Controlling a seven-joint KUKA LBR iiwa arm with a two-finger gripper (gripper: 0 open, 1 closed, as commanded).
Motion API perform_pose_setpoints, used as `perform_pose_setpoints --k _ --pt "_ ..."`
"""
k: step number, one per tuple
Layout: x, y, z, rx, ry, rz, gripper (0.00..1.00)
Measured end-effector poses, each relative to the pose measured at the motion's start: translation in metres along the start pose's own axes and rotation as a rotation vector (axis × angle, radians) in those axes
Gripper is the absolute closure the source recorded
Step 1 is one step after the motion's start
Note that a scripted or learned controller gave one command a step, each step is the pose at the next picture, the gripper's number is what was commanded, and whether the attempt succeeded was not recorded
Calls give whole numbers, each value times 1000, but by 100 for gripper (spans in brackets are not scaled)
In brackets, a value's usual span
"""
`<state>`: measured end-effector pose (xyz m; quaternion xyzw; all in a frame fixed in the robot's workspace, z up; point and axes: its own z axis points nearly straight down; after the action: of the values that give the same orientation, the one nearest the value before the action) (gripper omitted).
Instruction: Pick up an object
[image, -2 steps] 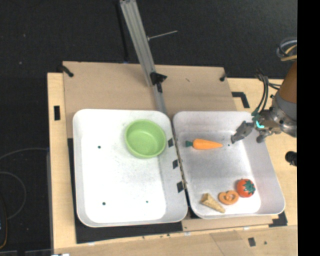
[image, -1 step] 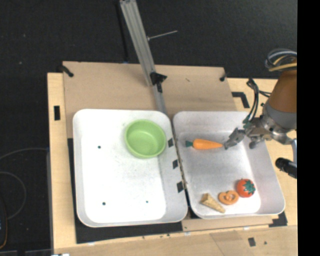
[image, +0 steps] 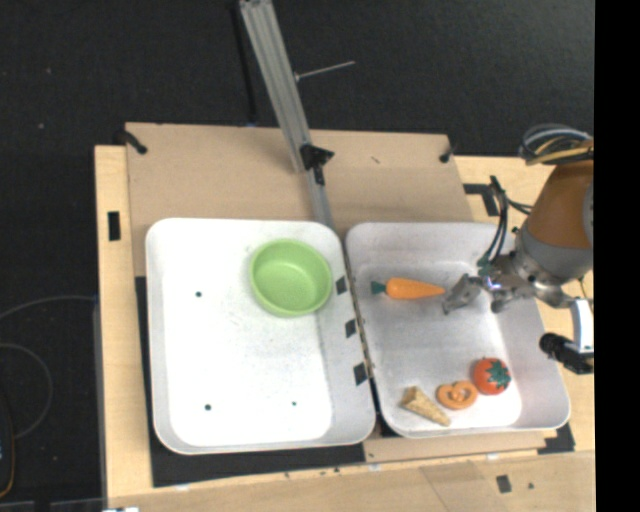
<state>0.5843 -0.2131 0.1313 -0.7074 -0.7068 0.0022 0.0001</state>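
An orange toy carrot (image: 412, 290) with a green stem end lies across the upper middle of the right bin (image: 400, 245). My gripper (image: 470, 295) sits just right of the carrot's tip, low over the bin floor, with its fingers spread apart and nothing between them. Near the bin's front edge lie a red toy tomato (image: 491, 376), an orange round slice (image: 457, 394) and a tan wedge (image: 425, 405).
A green bowl (image: 291, 278) stands at the upper right of the left bin (image: 200, 340). A grey metal rail (image: 285, 100) slants down from the top to the gap between the bins. The arm's orange band (image: 562, 210) is at the right edge.
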Motion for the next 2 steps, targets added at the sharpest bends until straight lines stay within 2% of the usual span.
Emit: perform_pose_setpoints --k 1,2 --pt "-2 0 32 -1 0 0 0" --pt "-2 1 19 -8 0 1 100"
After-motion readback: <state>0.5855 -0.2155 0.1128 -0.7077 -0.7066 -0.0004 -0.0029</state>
